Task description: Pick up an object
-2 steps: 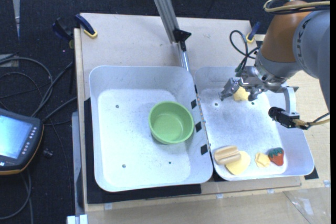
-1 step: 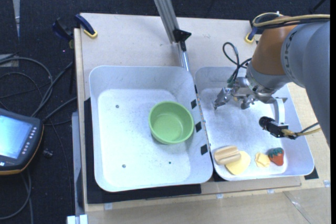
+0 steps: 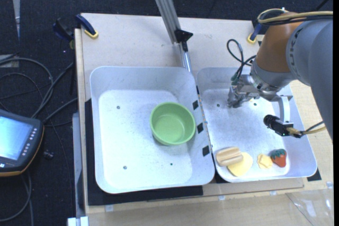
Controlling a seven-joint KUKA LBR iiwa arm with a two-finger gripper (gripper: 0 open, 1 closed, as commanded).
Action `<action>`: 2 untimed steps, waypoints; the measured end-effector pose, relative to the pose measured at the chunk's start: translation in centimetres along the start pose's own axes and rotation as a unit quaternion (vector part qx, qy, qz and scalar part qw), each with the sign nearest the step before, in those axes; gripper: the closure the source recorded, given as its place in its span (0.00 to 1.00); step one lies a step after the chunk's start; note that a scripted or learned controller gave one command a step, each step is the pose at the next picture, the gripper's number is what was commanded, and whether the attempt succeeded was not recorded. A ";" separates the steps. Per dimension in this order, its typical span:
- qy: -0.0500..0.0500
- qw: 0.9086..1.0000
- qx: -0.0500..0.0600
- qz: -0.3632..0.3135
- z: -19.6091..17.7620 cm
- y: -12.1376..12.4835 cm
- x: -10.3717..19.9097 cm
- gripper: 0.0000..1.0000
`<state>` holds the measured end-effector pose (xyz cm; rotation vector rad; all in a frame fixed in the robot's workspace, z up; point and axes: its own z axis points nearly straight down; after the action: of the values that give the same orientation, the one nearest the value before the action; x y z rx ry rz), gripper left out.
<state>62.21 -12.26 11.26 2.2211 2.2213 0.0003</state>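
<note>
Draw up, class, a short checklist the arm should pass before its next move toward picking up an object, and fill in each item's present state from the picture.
1. Objects within the right bin: ok; hot dog toy, yellow piece, small yellow chunk and strawberry toy lie along its near edge.
2. Gripper positioned above a target: not ok; it hangs over bare floor at the bin's far part, apart from the toys.
3. Object held between the fingers: not ok; nothing seen there.
4. Finger opening: cannot tell.
5. Green bowl out of the way: ok; it sits in the left bin.

Dark carpet (image 3: pixel 42 13), pale wooden bench (image 3: pixel 132 39)
</note>
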 end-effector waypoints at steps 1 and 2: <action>0.000 1.000 -0.001 0.000 -4.3 0.0 -0.5 1.00; 0.000 1.000 -0.002 0.000 -8.6 0.5 -0.5 1.00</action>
<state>62.69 -12.77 19.86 2.2188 2.2195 0.0038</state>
